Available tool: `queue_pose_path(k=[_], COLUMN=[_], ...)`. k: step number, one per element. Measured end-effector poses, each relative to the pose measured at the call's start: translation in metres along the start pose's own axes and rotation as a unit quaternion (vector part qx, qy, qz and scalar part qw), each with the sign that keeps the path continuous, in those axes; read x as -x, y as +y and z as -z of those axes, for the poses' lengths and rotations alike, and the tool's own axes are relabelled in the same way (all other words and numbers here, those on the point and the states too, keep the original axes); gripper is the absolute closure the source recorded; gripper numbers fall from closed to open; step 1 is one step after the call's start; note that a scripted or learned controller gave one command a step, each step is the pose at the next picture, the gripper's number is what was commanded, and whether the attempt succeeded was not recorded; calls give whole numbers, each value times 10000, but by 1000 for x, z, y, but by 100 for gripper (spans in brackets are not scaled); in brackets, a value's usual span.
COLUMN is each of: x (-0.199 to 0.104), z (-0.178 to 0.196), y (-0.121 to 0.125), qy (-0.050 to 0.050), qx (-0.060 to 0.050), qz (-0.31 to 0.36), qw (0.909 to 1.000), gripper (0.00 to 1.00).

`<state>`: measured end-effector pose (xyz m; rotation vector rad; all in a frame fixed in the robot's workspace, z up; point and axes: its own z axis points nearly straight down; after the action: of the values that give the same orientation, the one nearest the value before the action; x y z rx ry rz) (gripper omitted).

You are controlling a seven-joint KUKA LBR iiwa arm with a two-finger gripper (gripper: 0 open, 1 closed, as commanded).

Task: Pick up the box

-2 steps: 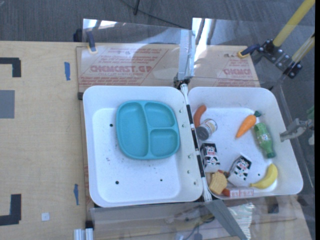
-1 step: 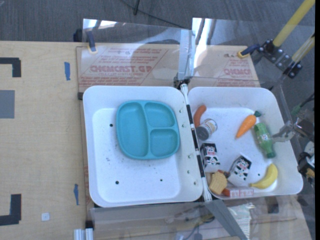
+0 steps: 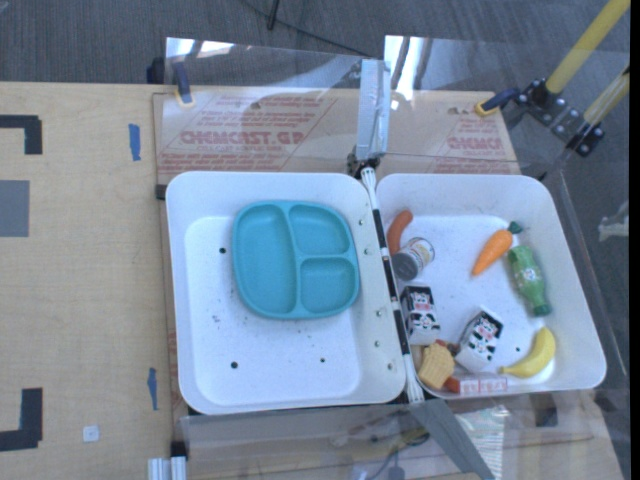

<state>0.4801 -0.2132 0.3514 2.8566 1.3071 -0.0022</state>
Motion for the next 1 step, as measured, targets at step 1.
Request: queue_pose_path(k=[1], x=[1], z=[-140], y=[0], qy=[-6], qx=[-29], qz=[-2747], qw=[9615], gripper=[0])
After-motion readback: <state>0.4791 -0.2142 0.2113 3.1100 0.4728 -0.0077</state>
